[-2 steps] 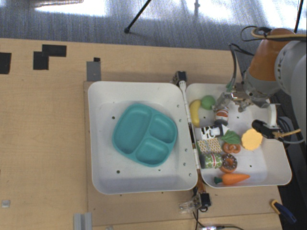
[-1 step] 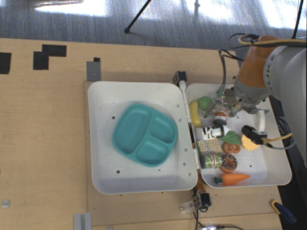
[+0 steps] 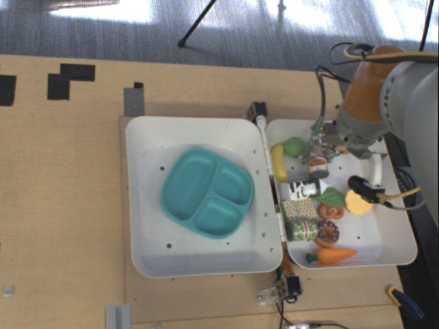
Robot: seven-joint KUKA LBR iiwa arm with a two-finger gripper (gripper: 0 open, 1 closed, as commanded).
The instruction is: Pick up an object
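My gripper [image 3: 318,153] hangs low over the back part of the right bin [image 3: 398,245], reaching in from the right. Directly under its tip is a small red and white thing [image 3: 317,166]; whether it is held cannot be told. A green round item [image 3: 295,147] and a yellow banana [image 3: 278,162] lie just left of the gripper. In front of it lie a black and white can [image 3: 306,188], a green leaf [image 3: 333,197] and a yellow wedge [image 3: 358,203].
The left bin [image 3: 147,245] holds a teal divided plate [image 3: 208,191]. Nearer the front of the right bin are a patterned box [image 3: 300,219], a pretzel [image 3: 330,212], a chocolate donut [image 3: 328,234] and a carrot [image 3: 333,255].
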